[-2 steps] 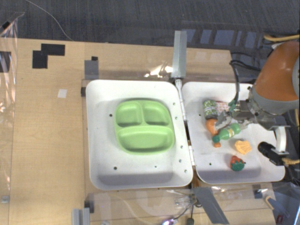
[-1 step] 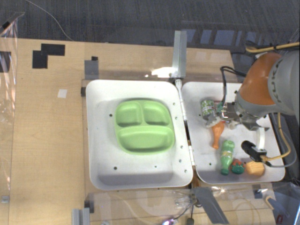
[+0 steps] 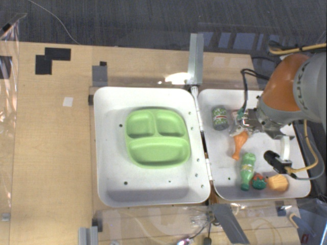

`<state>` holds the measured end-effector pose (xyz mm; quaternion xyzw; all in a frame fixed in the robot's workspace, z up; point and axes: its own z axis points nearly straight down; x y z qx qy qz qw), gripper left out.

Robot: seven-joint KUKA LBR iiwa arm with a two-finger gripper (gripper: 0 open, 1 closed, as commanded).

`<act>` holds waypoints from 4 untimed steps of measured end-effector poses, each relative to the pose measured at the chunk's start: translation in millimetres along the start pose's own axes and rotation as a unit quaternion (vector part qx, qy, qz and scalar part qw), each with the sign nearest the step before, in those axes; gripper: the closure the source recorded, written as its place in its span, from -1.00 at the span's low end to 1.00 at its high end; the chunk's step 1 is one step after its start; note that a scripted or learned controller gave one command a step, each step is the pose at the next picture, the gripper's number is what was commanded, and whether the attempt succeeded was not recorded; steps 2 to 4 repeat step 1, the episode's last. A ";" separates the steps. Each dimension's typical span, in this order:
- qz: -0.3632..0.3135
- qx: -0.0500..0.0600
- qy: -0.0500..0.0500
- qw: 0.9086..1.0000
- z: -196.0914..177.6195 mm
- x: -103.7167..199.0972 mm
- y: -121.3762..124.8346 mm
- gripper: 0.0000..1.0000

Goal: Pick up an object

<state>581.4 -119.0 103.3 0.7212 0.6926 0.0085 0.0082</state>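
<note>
The gripper (image 3: 243, 120) is seen low over the upper middle of the right bin (image 3: 302, 190), with metal parts visible at its tip; whether it is open or closed cannot be told from this slanted view, as the wrist covers most of it. An orange carrot-shaped toy (image 3: 238, 144) is noted directly below the tip in the view, just beside it or touching; contact cannot be confirmed, and nothing is shown to be held. Its long axis is seen to run roughly up and down the view, slightly tilted. A small green can (image 3: 220, 117) is recorded just to the left of the tip. A green bottle (image 3: 247, 170) lies farther down, well clear. The carrot is judged the likeliest target. The left bin (image 3: 102, 137) carries a green divided tray (image 3: 156, 137).
</note>
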 end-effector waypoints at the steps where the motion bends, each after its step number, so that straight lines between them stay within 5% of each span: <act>1: 0.072 0.009 -0.001 0.997 -82.0 65.6 24.7 1.00; 4: 0.072 0.009 -0.001 0.997 -82.0 65.6 24.7 1.00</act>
